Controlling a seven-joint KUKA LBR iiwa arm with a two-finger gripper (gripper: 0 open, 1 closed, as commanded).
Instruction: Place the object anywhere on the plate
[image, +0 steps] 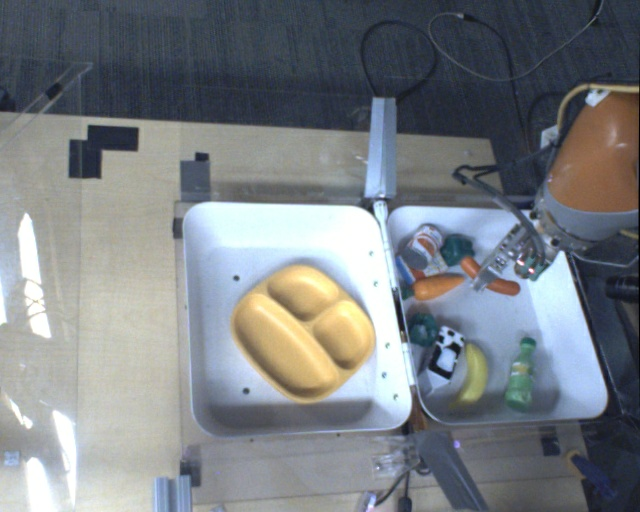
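Camera view: yellow three-compartment plate (303, 328) fills left bin; end effector (497, 268), grip state unclear, over carrot (437, 288).

No legible text anywhere. Can (424, 243) has a red/white label, print too blurred to read. Green bottle (519, 374) has a pale label band, nothing readable on it. Black/white toy (446, 355) shows patches only, no chars. Black marks on the bench (101, 146) are plain shapes, not letters or nums. No brand or nums readable on the arm (594, 160) or the bins (210, 300).
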